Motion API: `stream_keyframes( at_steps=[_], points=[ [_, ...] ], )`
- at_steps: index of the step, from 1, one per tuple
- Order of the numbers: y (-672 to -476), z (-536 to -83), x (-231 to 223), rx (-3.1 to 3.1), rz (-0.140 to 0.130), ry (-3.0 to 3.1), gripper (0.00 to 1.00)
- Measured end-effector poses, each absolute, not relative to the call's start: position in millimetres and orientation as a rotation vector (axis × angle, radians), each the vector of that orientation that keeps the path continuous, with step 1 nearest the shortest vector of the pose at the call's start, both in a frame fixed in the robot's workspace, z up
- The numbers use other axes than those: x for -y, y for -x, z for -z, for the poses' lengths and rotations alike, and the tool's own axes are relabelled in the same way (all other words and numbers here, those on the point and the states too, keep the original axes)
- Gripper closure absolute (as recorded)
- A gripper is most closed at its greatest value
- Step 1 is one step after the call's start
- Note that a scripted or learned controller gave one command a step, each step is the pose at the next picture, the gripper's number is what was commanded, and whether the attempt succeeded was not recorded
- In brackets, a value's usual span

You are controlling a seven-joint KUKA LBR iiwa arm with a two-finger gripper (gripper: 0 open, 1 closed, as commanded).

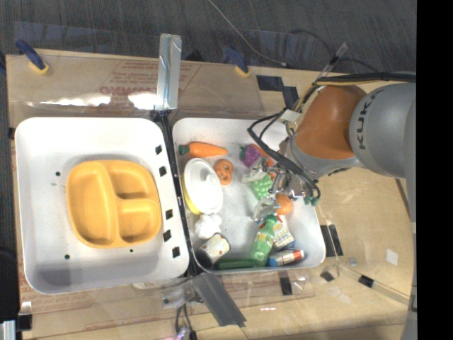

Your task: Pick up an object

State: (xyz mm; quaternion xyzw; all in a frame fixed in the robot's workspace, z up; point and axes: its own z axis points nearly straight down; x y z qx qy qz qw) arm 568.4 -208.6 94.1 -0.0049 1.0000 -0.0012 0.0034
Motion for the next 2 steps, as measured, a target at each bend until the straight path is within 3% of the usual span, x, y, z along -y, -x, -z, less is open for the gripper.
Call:
stream_keyframes(
  at_steps=[2],
  points=[
    [-591.8,-94.8,208.8,-3.132,0.004,0.073,0.0]
  ],
)
